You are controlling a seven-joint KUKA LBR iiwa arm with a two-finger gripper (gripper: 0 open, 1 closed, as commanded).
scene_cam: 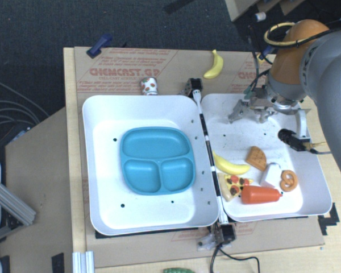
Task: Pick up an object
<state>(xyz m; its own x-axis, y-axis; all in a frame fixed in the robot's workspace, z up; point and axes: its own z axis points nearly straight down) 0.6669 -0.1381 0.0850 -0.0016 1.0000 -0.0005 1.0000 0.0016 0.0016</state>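
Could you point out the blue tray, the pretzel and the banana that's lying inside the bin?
blue tray (157,158): camera view, its middle divider.
pretzel (288,180): camera view, its looped centre.
banana (230,165): camera view, mid-curve.

Two white bins sit side by side. The left bin (96,152) holds a blue divided plate (157,159). The right bin (312,181) holds a banana (230,165), carrot (260,194), pretzel (288,180) and pizza slice (232,186). The gripper (251,110) hangs over its far end.
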